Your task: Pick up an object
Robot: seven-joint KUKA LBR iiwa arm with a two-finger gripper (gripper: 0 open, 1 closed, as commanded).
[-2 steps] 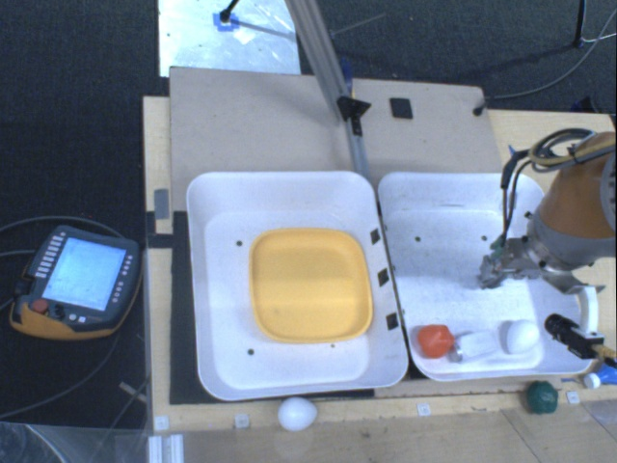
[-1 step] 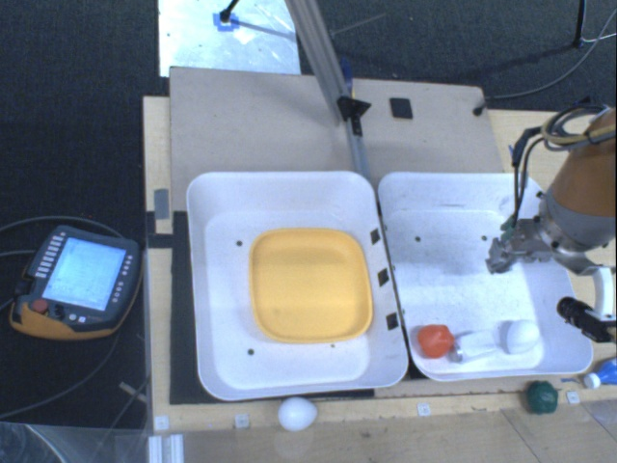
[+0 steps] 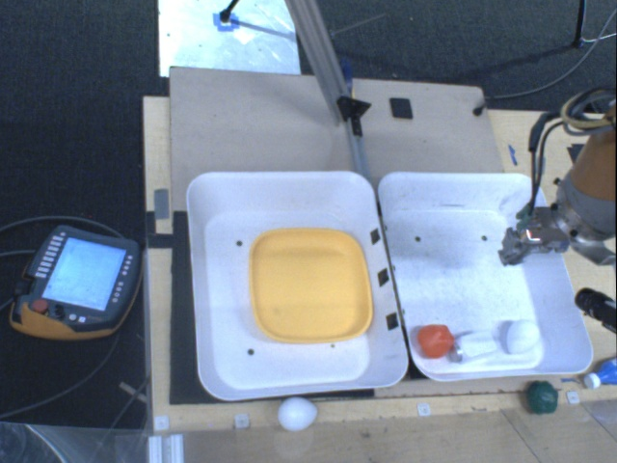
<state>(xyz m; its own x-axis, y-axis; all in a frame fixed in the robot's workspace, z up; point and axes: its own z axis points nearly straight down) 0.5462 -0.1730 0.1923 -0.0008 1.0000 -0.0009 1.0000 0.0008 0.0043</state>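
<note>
A square yellow plastic plate (image 3: 311, 284) fills the middle of the left white bin (image 3: 217, 220), while in the right white bin (image 3: 453, 201) a small red rounded object (image 3: 433, 340) and a white rounded plastic piece (image 3: 501, 340) lie along the near edge. The claw (image 3: 522, 244) hovers at that bin's right edge, well apart from both; whether it is clenched or released I cannot tell. Judging by this, the approach step is in hand, and the next move calls for travelling toward the near edge and descending.

A control pendant (image 3: 75, 280) with a lit screen lies on the dark floor left of the table (image 3: 260, 114). A white egg (image 3: 297, 414) and a green ball (image 3: 541, 396) sit on the table's front edge.
</note>
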